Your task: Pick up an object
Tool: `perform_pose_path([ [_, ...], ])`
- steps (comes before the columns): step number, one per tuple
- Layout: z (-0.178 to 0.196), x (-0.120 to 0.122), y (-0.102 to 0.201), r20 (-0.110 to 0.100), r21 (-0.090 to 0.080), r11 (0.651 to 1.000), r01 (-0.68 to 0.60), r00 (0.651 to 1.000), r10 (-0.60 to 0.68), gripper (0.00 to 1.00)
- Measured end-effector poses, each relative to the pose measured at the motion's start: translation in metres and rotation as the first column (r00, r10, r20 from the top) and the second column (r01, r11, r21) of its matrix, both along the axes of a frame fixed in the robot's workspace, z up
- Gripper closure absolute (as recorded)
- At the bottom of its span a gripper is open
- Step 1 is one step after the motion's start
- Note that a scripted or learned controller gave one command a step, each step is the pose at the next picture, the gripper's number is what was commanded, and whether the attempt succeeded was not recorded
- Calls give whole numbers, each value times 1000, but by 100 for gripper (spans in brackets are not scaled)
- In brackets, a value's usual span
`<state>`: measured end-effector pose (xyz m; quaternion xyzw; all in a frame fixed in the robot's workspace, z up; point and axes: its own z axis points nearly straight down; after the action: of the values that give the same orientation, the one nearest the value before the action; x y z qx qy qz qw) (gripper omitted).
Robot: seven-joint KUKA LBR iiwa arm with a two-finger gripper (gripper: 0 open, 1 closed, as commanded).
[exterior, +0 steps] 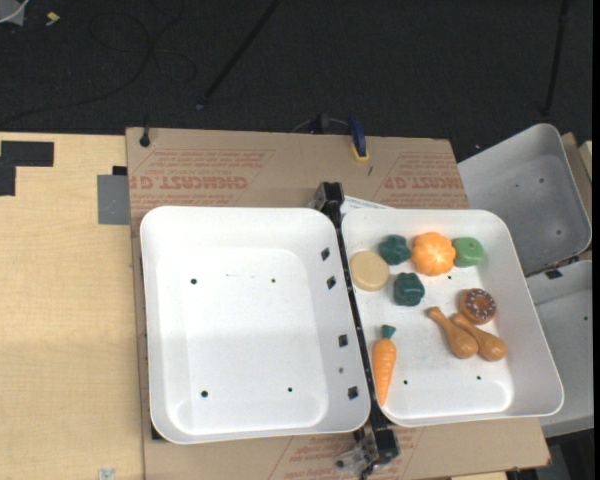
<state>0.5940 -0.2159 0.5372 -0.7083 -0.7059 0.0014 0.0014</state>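
Observation:
The right bin [525, 393] holds several toy foods. An orange fruit [433, 253] sits near its back, between a dark green piece [394, 249] and a light green piece [469, 251]. A pale round disc [369, 270] lies at the bin's left side, with another dark green piece [408, 289] beside it. A brown frosted donut [477, 306] lies to the right. Two tan drumsticks [464, 335] lie side by side below the donut. A carrot [382, 364] lies along the left wall, its green top pointing back.
The left bin [235, 328] sits beside the right one on a brown cardboard sheet [240, 173]. A row of black clips [342, 303] joins the bins. A grey metal plate [530, 193] stands at the right. A blue and yellow clamp [359, 140] sits at the cardboard's back edge.

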Motion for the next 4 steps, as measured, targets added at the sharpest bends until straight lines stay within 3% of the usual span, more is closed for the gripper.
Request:
perform_pose_path([
  [2, 1, -121, 100, 1, 2, 1000, -8, 1000, 8, 100],
  [3, -1, -78, 28, 1, -2, 1000, 0, 1000, 0, 100],
  [4, 0, -79, 30, 2, 0, 1000, -4, 1000, 4, 0],
])
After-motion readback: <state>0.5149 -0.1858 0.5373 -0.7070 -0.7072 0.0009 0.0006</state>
